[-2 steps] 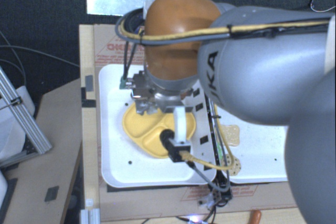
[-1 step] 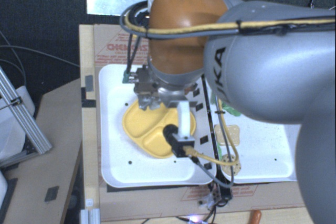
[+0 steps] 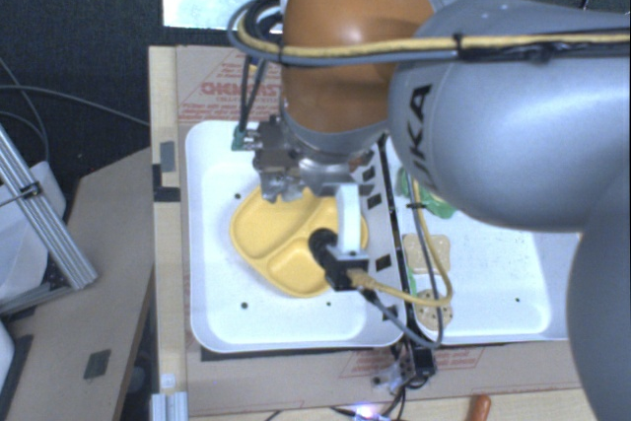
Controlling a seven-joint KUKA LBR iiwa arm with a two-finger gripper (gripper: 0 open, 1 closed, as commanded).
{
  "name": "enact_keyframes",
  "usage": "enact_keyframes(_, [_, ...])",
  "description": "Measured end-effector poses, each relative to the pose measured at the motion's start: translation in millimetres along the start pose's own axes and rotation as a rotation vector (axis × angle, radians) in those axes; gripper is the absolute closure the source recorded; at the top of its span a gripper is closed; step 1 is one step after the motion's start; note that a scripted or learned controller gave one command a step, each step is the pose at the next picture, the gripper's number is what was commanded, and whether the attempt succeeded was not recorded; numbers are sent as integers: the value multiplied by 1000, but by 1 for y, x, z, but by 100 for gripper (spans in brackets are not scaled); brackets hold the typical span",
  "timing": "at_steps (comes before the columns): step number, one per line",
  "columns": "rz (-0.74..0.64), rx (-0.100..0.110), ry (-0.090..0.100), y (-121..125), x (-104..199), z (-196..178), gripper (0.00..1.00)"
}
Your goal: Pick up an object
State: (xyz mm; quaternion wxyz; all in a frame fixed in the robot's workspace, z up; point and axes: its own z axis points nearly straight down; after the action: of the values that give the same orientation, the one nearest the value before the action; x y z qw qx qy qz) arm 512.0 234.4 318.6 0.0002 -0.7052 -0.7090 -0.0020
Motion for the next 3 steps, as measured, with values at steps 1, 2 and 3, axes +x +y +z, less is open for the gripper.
enact_keyframes(1, [5, 7, -4, -7, 0, 52, 100])
enact_keyframes(2, [5, 1, -1, -6, 0, 38, 100])
enact_keyframes(3, [5, 1, 0, -5, 0, 28, 100])
